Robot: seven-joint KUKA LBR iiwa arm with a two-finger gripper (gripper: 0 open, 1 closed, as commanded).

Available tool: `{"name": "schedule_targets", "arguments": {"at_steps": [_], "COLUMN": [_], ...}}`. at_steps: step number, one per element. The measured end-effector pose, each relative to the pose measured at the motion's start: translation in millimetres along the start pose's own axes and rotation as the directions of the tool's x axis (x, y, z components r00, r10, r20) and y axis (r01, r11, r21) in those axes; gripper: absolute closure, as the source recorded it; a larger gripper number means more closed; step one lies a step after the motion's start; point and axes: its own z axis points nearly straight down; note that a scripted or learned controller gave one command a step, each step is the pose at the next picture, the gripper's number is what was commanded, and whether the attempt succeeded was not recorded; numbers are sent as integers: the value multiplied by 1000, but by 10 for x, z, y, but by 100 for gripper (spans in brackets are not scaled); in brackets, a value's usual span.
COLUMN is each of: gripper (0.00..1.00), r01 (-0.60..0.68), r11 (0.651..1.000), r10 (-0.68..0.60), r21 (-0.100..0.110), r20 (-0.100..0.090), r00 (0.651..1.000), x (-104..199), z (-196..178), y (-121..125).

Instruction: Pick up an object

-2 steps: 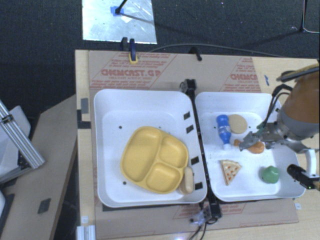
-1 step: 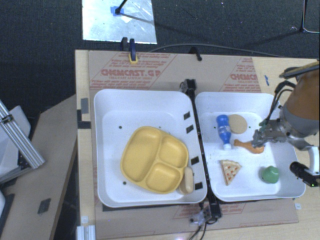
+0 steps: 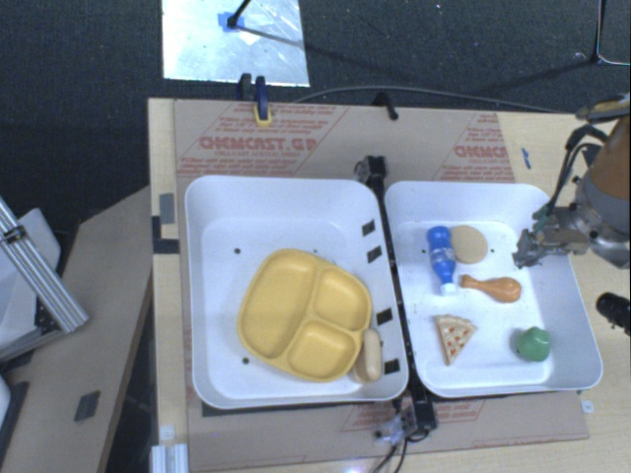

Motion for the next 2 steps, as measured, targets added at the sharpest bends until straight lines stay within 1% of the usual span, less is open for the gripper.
{"name": "schedule_targets", "arguments": {"at_steps": [1, 2], "gripper": [100, 100], "r01": [0, 6], "r11": [1000, 1000], "r10": [0, -6], "r21": [0, 5], "r20": [0, -4], "r00": [1000, 1000], "x": [-5, 548], "z": [-482, -318], "y": [19, 209]}}
